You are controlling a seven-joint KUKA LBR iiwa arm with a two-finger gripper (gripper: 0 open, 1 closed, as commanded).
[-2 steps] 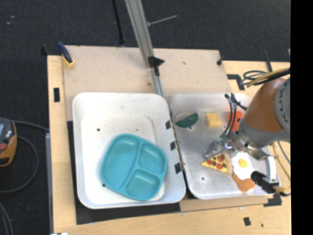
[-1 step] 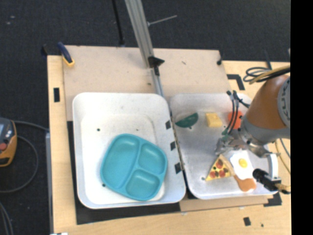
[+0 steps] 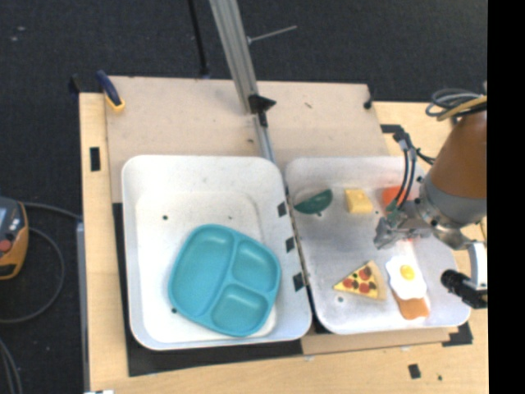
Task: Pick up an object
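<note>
Bench seen from above at a slant, two white bins side by side at mid frame.

Left bin (image 3: pixel 143 179) — holds a teal divided plate (image 3: pixel 225 279), lying in the bin's lower half, tilted a little.

Right bin (image 3: pixel 328 318) — several toy foods:
- a dark green piece (image 3: pixel 314 201) at upper left of the bin, close to the wall shared with the left bin;
- a yellow cheese cube (image 3: pixel 358 201) just right of the green piece, apart from it;
- an orange-red piece (image 3: pixel 392 195) farther right, partly hidden behind the arm's cabling;
- a pizza slice (image 3: pixel 362 282) in the lower middle, point toward the left;
- a fried egg (image 3: pixel 406 277) just right of the pizza, lying on or against an orange piece (image 3: pixel 413 306) below it.

Arm (image 3: pixel 459 171) enters from the right edge, orange band uppermost, grey wrist beneath. Gripper (image 3: pixel 391 235) hangs over the right bin, right of centre — between the cheese above and the egg below, close to the egg's upper edge. Nothing seen between its fingers; whether they are spread or closed cannot be told from this angle.

Aluminium post (image 3: pixel 234 43) rises from the bench behind the bins, toward the top of frame.
</note>
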